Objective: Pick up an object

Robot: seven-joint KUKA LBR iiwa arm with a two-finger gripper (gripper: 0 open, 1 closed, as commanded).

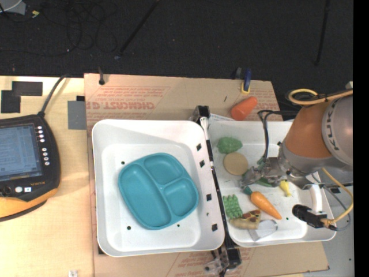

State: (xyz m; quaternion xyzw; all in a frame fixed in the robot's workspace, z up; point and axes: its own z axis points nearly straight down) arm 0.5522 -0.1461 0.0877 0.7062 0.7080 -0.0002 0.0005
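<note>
Camera view: gripper [258,176] sits low in the right bin [300,231], mid-floor, among the toys; whether its fingers are apart or together I cannot tell. Likely targets lie close: carrot [266,205] just below it, tan disc [235,164] beside it. The plate [158,189] fills the left bin's [115,137] centre.

A pale wooden bench [63,212] is covered in part by a cardboard sheet [173,97], a black backdrop with loose cables [86,27] is seen behind, and a control tablet [23,154] is laid at left.
</note>
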